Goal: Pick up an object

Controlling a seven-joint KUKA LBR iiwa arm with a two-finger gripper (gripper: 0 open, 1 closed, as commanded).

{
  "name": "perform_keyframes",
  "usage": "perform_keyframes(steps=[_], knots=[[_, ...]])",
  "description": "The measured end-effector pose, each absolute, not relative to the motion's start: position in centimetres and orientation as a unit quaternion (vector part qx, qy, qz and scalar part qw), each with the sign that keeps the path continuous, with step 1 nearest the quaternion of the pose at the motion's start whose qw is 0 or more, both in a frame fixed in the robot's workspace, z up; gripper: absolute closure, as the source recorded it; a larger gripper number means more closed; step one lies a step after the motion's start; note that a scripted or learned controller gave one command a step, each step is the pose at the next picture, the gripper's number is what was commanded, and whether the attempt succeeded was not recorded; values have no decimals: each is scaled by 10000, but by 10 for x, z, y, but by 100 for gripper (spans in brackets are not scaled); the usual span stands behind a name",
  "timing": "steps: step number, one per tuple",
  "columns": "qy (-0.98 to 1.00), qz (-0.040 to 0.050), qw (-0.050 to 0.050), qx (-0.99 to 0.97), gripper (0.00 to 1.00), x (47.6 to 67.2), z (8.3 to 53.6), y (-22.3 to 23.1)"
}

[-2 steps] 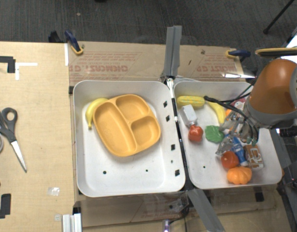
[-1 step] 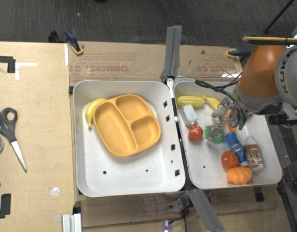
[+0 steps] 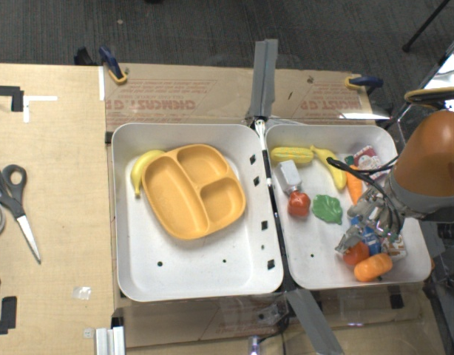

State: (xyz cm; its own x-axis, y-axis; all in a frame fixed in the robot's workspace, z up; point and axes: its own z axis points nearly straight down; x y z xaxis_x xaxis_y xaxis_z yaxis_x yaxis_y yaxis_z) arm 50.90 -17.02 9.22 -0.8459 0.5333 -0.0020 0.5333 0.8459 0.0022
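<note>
**End effector down among the toys in the right bin**

From where I stand, the grey arm point(image 3: 427, 161) reaches in from three o'clock and its end effector point(image 3: 371, 224) sits low at the five o'clock corner of the right bin point(image 3: 308, 261). It is buried in clutter, and I cannot tell whether it is spread or pinching anything.

Just under it lie a small blue-and-white packet point(image 3: 367, 237), a red piece point(image 3: 353, 254) and an orange carrot-like toy point(image 3: 373, 267), all crowded together. Further toward twelve o'clock are a corn cob point(image 3: 291, 154), a banana point(image 3: 334, 170), a tomato point(image 3: 299, 204) and a green leaf point(image 3: 327, 208).

The risk, I would say, is the crowding: closing there could catch two things at once, or nudge the rounded carrot aside so it slips out. The bin wall is close too, and could block one side.

The left bin point(image 3: 138, 272) holds a yellow divided plate point(image 3: 194, 191) with another banana point(image 3: 142, 167) at its ten o'clock edge. The bins sit on cardboard point(image 3: 175, 98) over a pale wooden table point(image 3: 57, 198), with scissors point(image 3: 16, 205) at nine o'clock. Dark carpet point(image 3: 212, 13) lies beyond.
</note>
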Motion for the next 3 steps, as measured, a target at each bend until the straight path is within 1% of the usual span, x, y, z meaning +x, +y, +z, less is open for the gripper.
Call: perform_keyframes(steps=[1,2,3], knots=[[9304,0,11,3665,0,573,92,-127],[9310,-6,25,3651,100,574,101,-127],[9642,-3,30,2653,100,490,94,-144]])
